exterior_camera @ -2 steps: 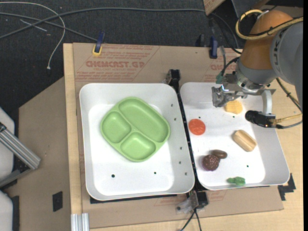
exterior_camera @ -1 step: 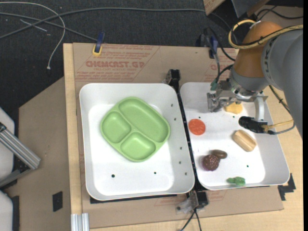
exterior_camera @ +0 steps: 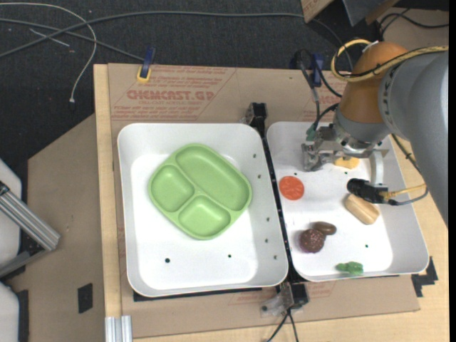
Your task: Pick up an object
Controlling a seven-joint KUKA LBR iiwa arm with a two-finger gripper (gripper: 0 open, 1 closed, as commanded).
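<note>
My gripper (exterior_camera: 343,165) hangs over the far part of the right bin (exterior_camera: 399,258), below the orange wrist band. Its two grey fingers stand apart, so it is open. A small yellow piece (exterior_camera: 348,162) lies in the bin between them, partly hidden by the wrist. An orange-red disc (exterior_camera: 291,187) lies to the gripper's left near the bin's inner wall. A tan block (exterior_camera: 361,209) rests just in front of the gripper. Nearer the front are a dark brown lump (exterior_camera: 314,238) and a small green piece (exterior_camera: 350,267).
The left bin (exterior_camera: 142,262) holds a light green divided plate (exterior_camera: 200,191). A black clamp (exterior_camera: 256,112) sits at the far end of the seam between the bins. A black plug with a yellow cable (exterior_camera: 370,189) hangs beside the tan block.
</note>
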